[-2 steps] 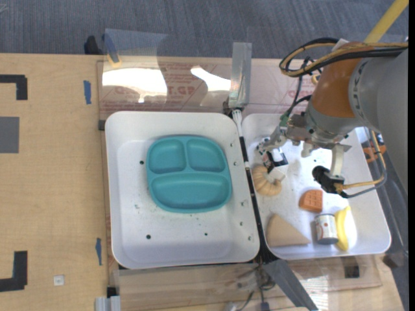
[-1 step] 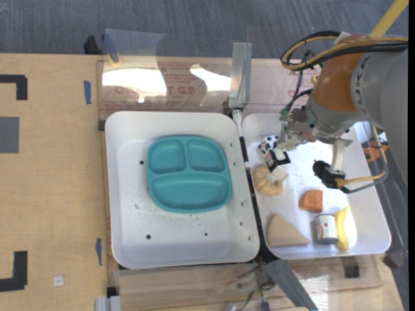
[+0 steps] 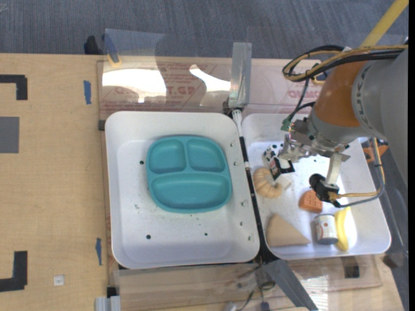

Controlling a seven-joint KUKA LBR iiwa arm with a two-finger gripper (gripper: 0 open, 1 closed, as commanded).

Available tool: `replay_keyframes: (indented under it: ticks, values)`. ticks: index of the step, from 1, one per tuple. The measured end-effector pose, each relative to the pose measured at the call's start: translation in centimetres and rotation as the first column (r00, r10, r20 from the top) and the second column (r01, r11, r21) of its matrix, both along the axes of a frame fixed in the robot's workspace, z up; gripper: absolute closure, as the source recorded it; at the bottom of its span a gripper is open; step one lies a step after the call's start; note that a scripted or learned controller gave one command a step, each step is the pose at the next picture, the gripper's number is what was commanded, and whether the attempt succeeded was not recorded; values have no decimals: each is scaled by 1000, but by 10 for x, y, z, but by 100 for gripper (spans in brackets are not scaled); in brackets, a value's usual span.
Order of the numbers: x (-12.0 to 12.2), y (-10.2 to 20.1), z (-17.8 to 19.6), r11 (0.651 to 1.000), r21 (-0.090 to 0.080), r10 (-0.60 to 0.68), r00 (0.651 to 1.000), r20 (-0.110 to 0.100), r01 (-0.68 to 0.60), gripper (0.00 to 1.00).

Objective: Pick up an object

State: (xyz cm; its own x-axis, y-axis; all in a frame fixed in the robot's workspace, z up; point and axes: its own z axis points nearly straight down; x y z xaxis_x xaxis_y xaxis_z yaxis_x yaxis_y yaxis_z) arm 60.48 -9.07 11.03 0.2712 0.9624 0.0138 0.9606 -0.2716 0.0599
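Note:
My gripper (image 3: pixel 283 166) is low in the right bin (image 3: pixel 369 241), near its left wall, with the arm coming in from the right. Directly below it lies a tan croissant-shaped piece (image 3: pixel 266 183), touching or nearly touching the gripper's tip. A small black-and-white spotted thing (image 3: pixel 272 153) sits just to the gripper's left. An orange waffle-like piece (image 3: pixel 310 203) lies to the lower right. Nearer the front are a tan wedge (image 3: pixel 285 231), a small grey can (image 3: pixel 323 229) and a yellow banana (image 3: pixel 342 229).
The left bin (image 3: pixel 123 238) holds a teal divided plate (image 3: pixel 189 173) at its middle. A raised divider (image 3: pixel 249 193) separates the two bins. Clear panels stand along the back edge. Bare white floor shows at the right bin's back right.

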Motion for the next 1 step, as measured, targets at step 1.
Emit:
replay_keyframes:
  ticks: [1]
  values:
    - [-36, -15, 0, 1000, -1, -23, 1000, 2, 23, 100]
